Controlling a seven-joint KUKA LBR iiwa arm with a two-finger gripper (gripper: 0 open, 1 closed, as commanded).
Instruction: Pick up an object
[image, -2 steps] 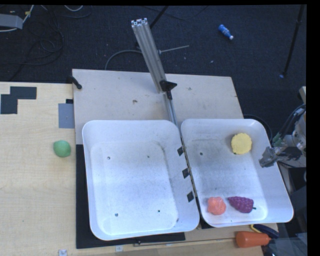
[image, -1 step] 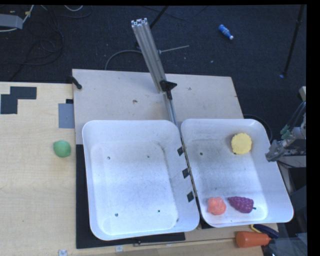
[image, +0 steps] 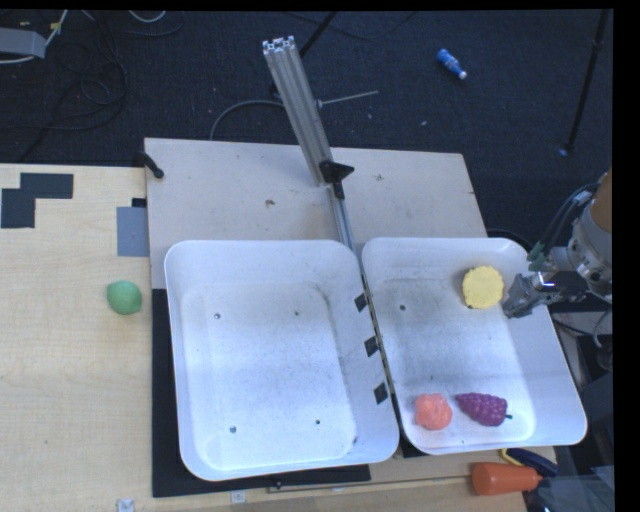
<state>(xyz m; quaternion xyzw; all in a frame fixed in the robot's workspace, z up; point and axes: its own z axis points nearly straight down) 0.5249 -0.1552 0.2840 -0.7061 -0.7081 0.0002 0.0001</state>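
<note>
Pincer (image: 524, 298) is parked at the right bin's (image: 440, 262) right rim, just beside the yellow piece (image: 483, 287); can't tell its state. Risk as I see it: it clips the rim going down, or nudges that yellow thing away. Count: one yellow, one orange-pink piece (image: 433, 411), one purple bunch (image: 483, 408), all in the right bin. One green ball (image: 124, 297) sits out on the bench (image: 60, 400).

No text, label, brand, number or sign can be read anywhere here: the two bins (image: 262, 262), the surface (image: 60, 340) and the things lying in and around them carry no legible writing.
</note>
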